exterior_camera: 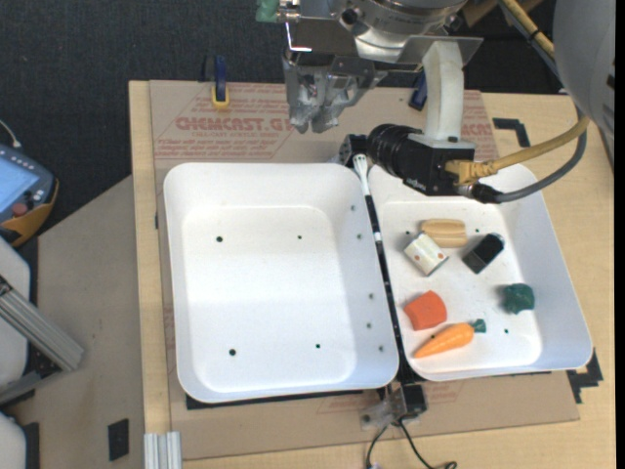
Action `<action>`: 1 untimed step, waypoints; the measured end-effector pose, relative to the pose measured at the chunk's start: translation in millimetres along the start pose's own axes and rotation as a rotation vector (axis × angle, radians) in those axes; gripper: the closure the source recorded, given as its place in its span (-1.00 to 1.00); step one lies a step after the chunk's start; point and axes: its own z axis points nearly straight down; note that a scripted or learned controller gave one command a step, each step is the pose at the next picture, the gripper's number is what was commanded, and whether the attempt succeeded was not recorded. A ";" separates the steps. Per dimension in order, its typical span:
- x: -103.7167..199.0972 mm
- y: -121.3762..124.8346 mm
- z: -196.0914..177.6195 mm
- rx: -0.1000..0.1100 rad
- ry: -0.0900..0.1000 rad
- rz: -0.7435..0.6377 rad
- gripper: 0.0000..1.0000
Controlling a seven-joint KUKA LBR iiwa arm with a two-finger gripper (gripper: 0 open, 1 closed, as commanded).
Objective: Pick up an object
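Observation:
My gripper [317,113] hangs high above the back edge of the bench, behind the far rim of the left bin [174,262]. Nothing shows in its grasp. The right bin [557,262] holds several small things: a tan oval bread roll [442,231], a white block [426,253], a black block [482,252], a dark green lump [518,297], an orange-red cube [426,310] and a toy carrot [447,340] near the front rim. All of them lie well forward and to the right of the gripper.
Both bins sit side by side on a brown cardboard sheet [234,120]. A blue and yellow clamp [220,81] stands at its back left edge. A blue-screened device [15,191] and a metal rail [34,322] lie off the bench at the left.

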 end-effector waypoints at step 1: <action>-37.8 19.1 230.4 0.029 -0.013 0.011 1.00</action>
